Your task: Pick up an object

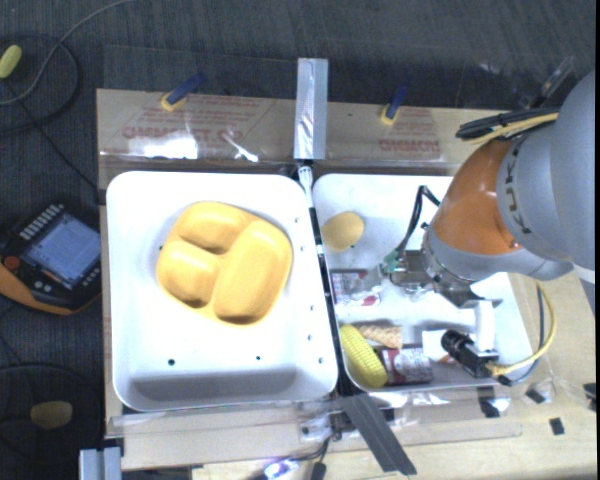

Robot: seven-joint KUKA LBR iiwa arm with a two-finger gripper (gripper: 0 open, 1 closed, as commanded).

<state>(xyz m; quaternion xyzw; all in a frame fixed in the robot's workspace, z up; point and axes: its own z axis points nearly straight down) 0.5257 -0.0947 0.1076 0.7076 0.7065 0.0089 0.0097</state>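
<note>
The right bin (500,298) holds a round yellow ball-like object (342,229) at its far left. A small printed packet (355,286), a tan wafer-like piece (375,330), a yellow corn cob (362,356) and a dark can-like item (408,364) lie along its near left. My gripper (405,270) hangs low over the middle of this bin, right of the packet and below the ball. The wrist and the orange band (480,213) cover it from above. A large yellow three-lobed soft object (225,261) lies in the left bin (140,368).
A divider rail (322,288) separates the two bins. Cables and a black fitting (465,348) hang from the wrist over the right bin's near side. A handheld pendant (50,258) lies on the floor to the left, and clamps (185,90) hold the back board.
</note>
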